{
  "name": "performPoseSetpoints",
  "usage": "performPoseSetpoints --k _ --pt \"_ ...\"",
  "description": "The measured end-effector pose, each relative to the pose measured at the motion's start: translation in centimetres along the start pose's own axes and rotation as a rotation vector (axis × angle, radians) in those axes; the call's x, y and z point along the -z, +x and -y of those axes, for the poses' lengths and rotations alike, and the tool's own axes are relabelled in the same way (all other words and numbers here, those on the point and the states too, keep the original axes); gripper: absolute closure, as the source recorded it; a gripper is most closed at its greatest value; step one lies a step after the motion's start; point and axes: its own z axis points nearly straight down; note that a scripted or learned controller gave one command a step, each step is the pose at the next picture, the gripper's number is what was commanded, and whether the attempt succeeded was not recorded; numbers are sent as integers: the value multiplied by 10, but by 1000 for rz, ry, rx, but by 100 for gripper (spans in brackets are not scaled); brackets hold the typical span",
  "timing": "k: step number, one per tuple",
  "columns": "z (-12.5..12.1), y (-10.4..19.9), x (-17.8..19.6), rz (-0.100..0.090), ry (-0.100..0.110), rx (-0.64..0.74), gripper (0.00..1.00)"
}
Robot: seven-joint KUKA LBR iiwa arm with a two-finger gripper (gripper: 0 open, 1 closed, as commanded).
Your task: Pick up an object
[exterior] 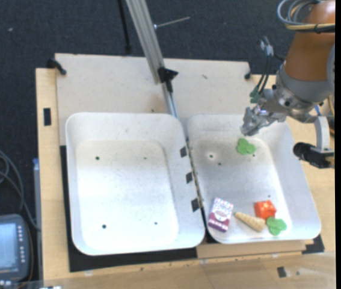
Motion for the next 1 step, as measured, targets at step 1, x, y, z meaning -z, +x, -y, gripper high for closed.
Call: performPoseSetpoints --k 1 --pt "-7 49 -17 0 2 0 100"
